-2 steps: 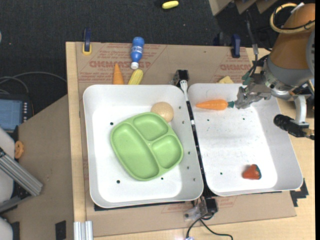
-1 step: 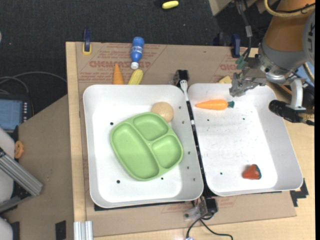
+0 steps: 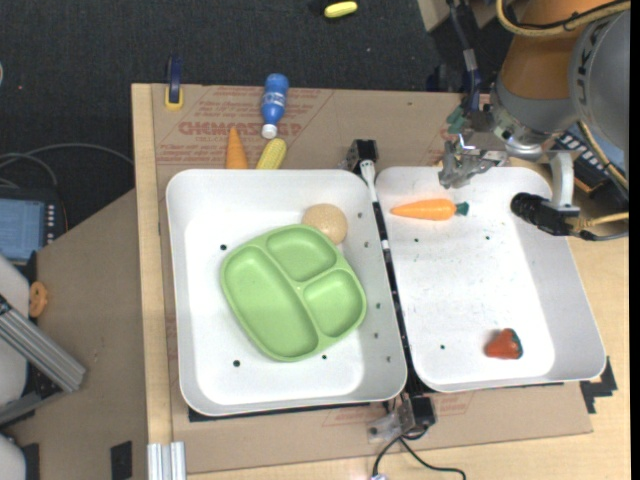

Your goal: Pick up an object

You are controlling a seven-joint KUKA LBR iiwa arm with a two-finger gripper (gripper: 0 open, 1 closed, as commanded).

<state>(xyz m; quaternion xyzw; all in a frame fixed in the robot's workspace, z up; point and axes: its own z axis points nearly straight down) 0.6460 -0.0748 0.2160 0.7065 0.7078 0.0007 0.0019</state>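
Hand: the hand hangs low at the right bin's far edge, just past the carrot; whether it is apart or together I cannot tell.
Carrot: lies flat in that bin, near the hand, likely the target.
Red piece: the bin's near corner, well apart from the carrot.
Tray: green, in the left bin, a tan ball touching its far rim.
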